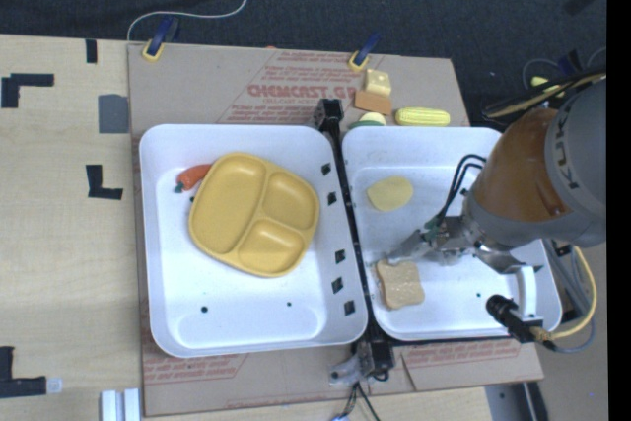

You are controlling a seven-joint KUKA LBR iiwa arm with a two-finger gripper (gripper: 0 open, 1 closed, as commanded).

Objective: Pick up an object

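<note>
Camera view: bread slice (400,285) beneath end effector (402,253)

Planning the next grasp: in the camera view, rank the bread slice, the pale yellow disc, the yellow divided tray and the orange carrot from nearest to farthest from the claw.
From the claw:
1. Bread slice, right bin, just below it.
2. Pale yellow disc, right bin, above it.
3. Yellow divided tray, left bin.
4. Orange carrot, left bin, beyond the tray's far edge.

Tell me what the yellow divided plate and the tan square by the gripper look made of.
Yellow divided plate: looks like moulded plastic, smooth and faintly glossy, uniform colour with rounded compartment ridges. Tan square, just below the gripper: probably a toy bread slice of foam or plastic, matte and speckled; too small to be sure.
</note>
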